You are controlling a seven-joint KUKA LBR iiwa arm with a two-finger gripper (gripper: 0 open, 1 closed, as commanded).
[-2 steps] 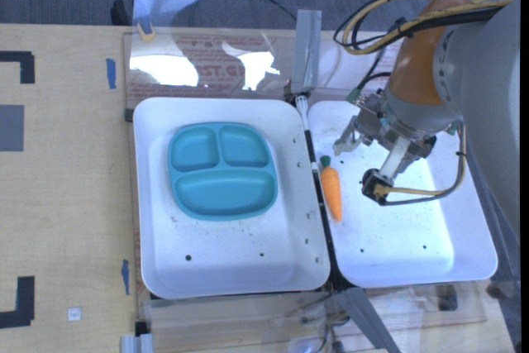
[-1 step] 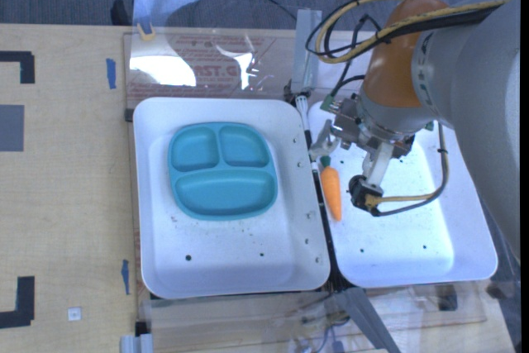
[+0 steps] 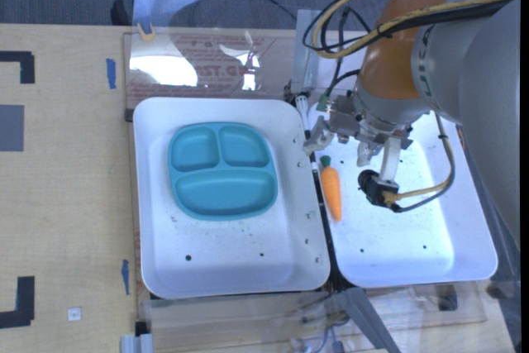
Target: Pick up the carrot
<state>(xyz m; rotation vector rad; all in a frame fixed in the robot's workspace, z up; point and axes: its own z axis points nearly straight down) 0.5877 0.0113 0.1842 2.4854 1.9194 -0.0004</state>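
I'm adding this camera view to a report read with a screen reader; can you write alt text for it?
An orange carrot lies in the right white bin against its left wall, with the robot's gripper hanging just above and to the right of it, not holding it. The left white bin holds a blue divided plate.

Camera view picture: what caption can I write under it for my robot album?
A grey robot arm hangs over the right bin, close to a carrot lying by its left wall.

A divided tray (image 3: 221, 169) sat in the left bin (image 3: 157, 244). The carrot (image 3: 331, 191) lay in the right bin (image 3: 430, 248), at the tray's three o'clock.
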